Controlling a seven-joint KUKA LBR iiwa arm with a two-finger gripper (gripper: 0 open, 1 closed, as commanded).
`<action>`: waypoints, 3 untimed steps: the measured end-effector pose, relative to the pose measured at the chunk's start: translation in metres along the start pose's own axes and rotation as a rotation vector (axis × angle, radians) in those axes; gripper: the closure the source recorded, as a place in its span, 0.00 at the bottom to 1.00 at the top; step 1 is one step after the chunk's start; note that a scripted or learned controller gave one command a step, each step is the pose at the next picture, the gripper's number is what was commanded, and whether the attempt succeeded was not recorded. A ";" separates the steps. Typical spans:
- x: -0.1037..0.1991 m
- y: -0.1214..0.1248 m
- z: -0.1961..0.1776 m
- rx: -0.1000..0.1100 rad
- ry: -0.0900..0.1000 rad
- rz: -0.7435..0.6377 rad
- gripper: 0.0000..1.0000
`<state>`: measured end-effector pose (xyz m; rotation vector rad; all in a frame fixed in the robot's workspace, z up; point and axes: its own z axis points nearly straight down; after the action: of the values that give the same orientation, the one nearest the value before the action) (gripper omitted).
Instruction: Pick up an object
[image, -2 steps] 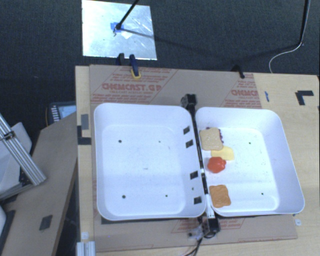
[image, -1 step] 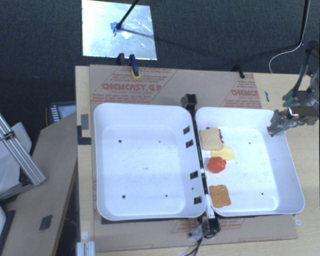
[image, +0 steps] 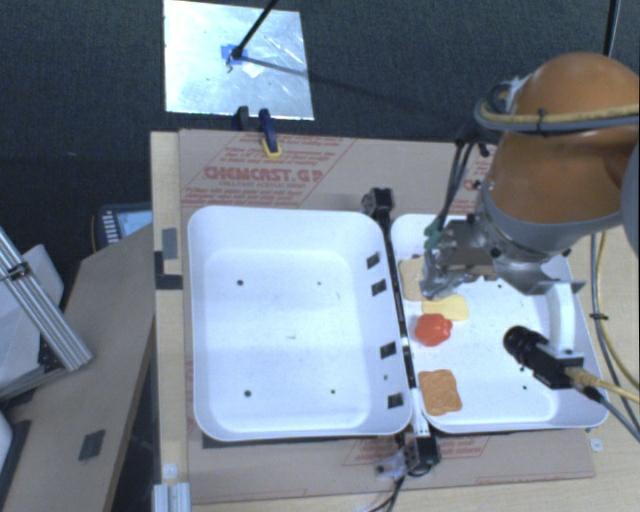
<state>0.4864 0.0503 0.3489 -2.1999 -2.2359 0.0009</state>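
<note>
Camera view: arm reaches down from the right, gripper (image: 436, 290) above the yellow piece (image: 449, 307), grip state indiscernible.

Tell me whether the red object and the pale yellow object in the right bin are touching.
Cannot tell. In the camera view the red object sits right beside the pale yellow object; their edges meet or overlap from this slant, with no plain gap or contact visible.
</note>
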 end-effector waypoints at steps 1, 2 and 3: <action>0.029 0.007 -0.135 -0.022 0.001 0.009 1.00; 0.115 0.039 -0.051 0.001 -0.003 0.005 1.00; 0.084 0.000 -0.187 -0.021 0.003 0.013 1.00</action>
<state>0.4856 0.1333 0.5358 -2.2231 -2.2308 -0.0256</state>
